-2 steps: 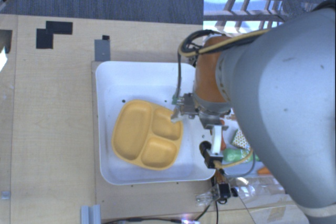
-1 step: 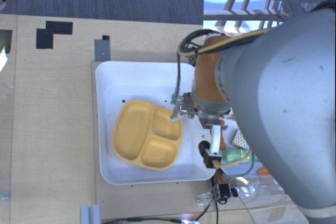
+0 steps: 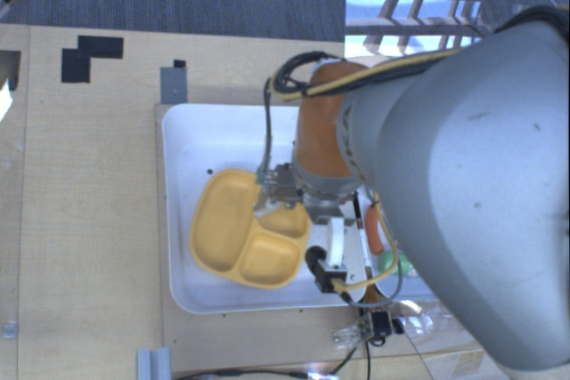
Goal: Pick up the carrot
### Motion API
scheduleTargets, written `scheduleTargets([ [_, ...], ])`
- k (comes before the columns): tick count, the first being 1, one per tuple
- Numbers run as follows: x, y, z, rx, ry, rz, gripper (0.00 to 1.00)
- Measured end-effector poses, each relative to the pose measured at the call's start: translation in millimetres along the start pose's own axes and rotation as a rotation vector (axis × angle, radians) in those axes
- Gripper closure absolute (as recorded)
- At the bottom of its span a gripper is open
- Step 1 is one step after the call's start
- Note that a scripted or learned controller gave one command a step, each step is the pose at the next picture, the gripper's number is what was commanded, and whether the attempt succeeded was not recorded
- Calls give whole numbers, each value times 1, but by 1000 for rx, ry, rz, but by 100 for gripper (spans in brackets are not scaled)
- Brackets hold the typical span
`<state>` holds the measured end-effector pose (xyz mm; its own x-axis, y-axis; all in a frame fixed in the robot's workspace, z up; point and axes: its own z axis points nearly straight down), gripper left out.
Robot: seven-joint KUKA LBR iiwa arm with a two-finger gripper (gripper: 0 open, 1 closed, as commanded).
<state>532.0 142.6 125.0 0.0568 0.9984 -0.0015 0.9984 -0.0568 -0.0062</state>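
Currently the gripper [image 3: 287, 193] hangs low over the left bin [image 3: 205, 138], above the right rim of the yellow plate [image 3: 233, 227]. Contact with the plate: can't say.

Carrot [image 3: 374, 231]: a thin orange sliver on the view's right of the gripper, near but apart from it. A green patch just below its lower end is probably the leafy top.

- Long axis: roughly up-down in the view, tilted a little, green end nearer the camera.
- Direction from gripper: toward the view's right, the side the arm [image 3: 481, 173] reaches in from, and slightly nearer the camera.

Judgement: the move turns on a sideways shift off the plate toward the carrot, closing across its short width rather than along its length.

Hidden or unclear:
- Gripper state can't be read, since the wrist covers it from above. Nothing is visibly held.
- Most of the carrot is covered by the arm's big grey link and wrist hardware, so its full length and far end are unknown.
- Which bin holds it is unclear; the wall between the bins is under the arm.
- What lies beside the carrot there can't be made out.
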Motion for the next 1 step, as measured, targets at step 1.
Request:
scheduleTargets([
  [1,4,24,23,-31,17,549,0],
])
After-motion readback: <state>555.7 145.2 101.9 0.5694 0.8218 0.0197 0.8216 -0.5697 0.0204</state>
